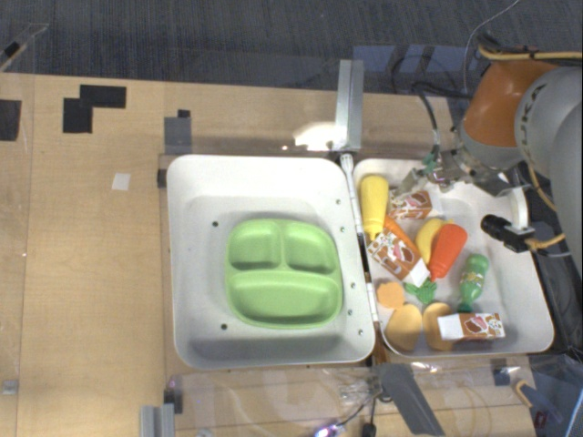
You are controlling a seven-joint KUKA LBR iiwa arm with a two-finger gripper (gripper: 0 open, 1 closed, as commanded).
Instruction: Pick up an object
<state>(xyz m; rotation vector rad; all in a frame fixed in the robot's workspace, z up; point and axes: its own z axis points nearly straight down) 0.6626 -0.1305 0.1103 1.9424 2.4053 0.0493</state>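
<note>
1. The grey robot arm with its orange band reaches over the back of the right white bin.
2. I cannot tell how its grabbing end is set.
3. A long yellow toy, an orange toy carrot and a green toy bottle lie in that bin.
4. A green plastic tray with three parts sits in the left white bin.

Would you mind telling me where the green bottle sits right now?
The green bottle lies in the right bin, toward its right side, just right of the orange carrot and above the small carton.
</note>
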